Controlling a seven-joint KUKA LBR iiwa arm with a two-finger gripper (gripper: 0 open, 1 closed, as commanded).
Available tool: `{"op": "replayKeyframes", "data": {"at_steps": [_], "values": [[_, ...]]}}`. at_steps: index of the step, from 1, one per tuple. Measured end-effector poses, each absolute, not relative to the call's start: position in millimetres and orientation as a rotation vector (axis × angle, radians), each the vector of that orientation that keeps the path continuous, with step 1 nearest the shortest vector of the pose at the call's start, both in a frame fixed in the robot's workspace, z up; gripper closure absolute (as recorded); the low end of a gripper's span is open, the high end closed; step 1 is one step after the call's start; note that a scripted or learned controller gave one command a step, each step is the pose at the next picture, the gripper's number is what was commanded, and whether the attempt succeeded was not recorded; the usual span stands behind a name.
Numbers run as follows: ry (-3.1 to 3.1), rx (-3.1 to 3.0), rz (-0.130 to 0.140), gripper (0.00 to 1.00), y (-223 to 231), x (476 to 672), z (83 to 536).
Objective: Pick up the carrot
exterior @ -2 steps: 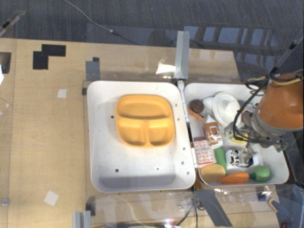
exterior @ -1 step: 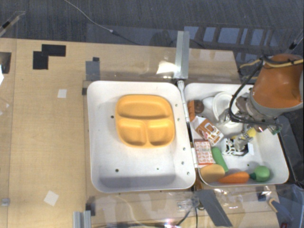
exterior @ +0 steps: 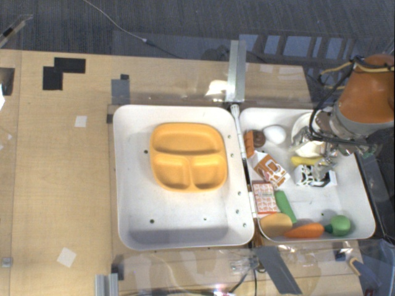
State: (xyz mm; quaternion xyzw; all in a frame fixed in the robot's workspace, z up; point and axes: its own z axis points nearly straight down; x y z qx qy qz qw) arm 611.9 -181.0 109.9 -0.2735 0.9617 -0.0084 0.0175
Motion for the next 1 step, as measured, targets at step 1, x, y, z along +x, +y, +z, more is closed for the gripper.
{"op": "replayKeyframes", "data": {"at_steps": [1], "values": [[2.983, -0.909, -0.007, 0.00, -198.9, 638.1, 115.0]]}}
